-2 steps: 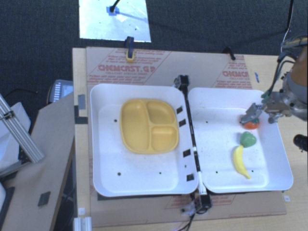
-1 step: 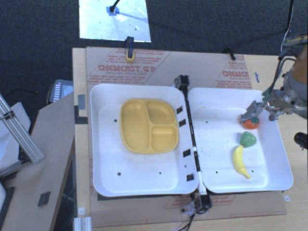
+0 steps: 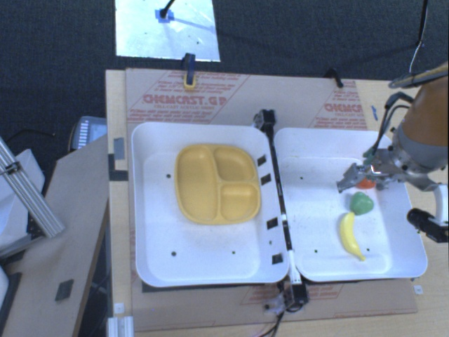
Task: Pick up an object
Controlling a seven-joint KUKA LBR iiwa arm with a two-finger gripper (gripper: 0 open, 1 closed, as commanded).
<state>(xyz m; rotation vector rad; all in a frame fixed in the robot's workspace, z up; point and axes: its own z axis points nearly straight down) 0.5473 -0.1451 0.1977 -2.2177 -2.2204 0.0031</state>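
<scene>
Hanging low in the right bin [image 3: 309, 265], the pincer [image 3: 361, 176] may touch something orange [image 3: 365, 184]; its grip is unclear. Just below lies a light, hard, slippery banana [image 3: 350, 236]; grab its middle.

Bench [image 3: 231, 93] under cardboard sheet with red print. Two shallow white bins directly on it, side by side, touching: left bin [image 3: 151, 258], right bin [image 3: 400, 265]. Yellow clamp [image 3: 189, 72] at far edge.

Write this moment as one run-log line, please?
gripper: over right bin, beside orange object | green object, banana: untouched | yellow tray: left bin
</scene>
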